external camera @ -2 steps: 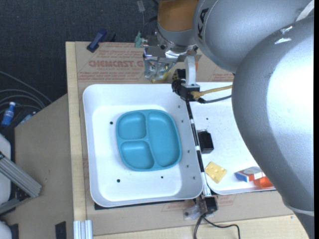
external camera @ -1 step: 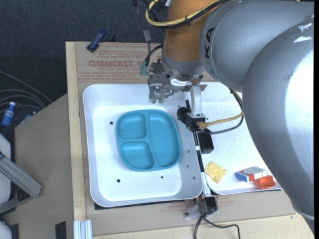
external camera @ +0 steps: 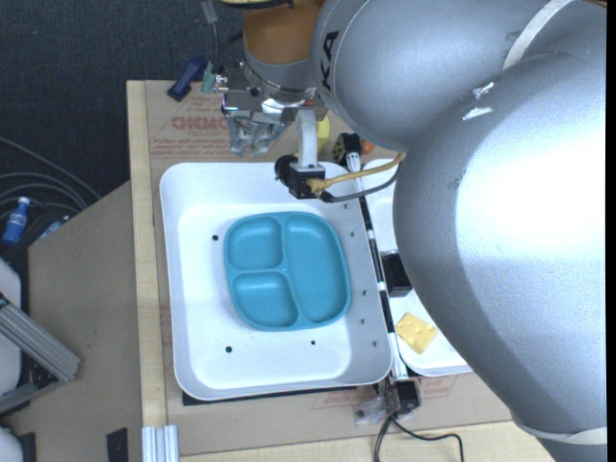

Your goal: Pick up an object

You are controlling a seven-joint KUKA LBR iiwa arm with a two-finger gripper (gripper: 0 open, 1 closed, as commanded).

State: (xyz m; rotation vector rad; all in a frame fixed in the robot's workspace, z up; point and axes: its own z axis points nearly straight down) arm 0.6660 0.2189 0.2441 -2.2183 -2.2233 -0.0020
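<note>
A light blue plate (external camera: 286,269) with three compartments lies in the middle of the left white bin (external camera: 192,287). My gripper (external camera: 252,135) hangs over the cardboard just behind that bin's back rim, above and to the left of the plate and apart from it. In the right bin (external camera: 433,359) a yellow wedge like a piece of cheese (external camera: 416,332) lies near the front, with a black block (external camera: 395,271) behind it by the dividing rim. My grey arm hides most of the right bin.
A small yellow object (external camera: 324,129) peeks out behind the wrist at the bins' back edge. A blue clip-like item (external camera: 188,78) sits at the bench's far left corner. White floor of the left bin shows all round the plate.
</note>
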